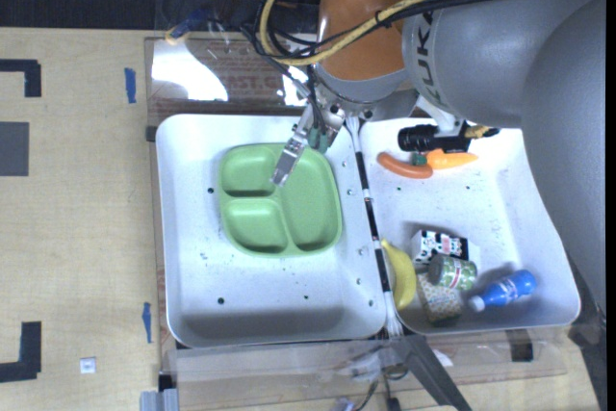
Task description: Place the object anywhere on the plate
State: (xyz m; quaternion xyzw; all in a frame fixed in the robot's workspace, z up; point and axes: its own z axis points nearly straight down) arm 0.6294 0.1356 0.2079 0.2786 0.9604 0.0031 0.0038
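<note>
The green plate (281, 198) sits in the left bin (183, 236), a smooth moulded thing with three compartments and rounded corners. Over its upper right compartment hangs the gripper (285, 166), thin metal fingers (289, 159) angled down toward the divider ridge. Whether they're spread or pinched, I can't tell from here, and I see nothing between them.

Which object is meant isn't clear; the candidates all lie over in the right bin (539, 236): a carrot (423, 163) at the top, orange and tapered, and down at the bottom edge a banana (402, 272), a patterned cup (441, 289), a small printed carton (443, 245) and a blue bottle (500, 290), packed touching each other.

The risk, as I judge it: if the gripper has nothing, this descent achieves nothing. Those fingertips could also scrape the glossy plate and skid it. And the crowded cluster invites a slipped or double grab, especially the round bottle.
</note>
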